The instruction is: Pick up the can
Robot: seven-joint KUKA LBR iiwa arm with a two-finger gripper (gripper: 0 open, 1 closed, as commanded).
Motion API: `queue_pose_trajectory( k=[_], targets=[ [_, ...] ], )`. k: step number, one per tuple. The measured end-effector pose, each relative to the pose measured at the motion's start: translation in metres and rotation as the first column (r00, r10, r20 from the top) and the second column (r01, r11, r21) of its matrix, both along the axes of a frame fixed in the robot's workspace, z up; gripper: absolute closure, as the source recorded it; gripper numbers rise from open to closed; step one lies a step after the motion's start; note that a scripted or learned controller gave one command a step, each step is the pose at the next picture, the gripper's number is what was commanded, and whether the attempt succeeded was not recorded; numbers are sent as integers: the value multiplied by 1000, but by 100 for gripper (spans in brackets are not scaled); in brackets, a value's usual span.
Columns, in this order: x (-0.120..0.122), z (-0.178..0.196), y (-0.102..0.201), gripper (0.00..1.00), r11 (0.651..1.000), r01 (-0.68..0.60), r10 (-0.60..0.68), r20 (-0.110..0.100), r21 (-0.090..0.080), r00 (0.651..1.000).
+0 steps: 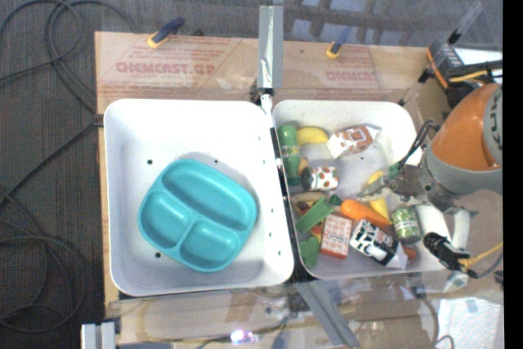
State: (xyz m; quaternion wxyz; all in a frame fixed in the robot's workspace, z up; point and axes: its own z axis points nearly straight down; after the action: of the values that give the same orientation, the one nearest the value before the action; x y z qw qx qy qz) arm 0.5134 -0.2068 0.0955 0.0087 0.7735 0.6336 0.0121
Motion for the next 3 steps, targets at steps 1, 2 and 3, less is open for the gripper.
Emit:
queue_pose_trajectory(
  k=[1, 2, 3],
  targets=[
    [103, 6, 4, 0, 989, 151, -151, -33, -2, 988],
    [126, -6, 15, 0, 989, 149, -150, -81, -14, 985],
    [129, -7, 26, 0, 993, 116, -118, -86, -20, 989]
  ],
)
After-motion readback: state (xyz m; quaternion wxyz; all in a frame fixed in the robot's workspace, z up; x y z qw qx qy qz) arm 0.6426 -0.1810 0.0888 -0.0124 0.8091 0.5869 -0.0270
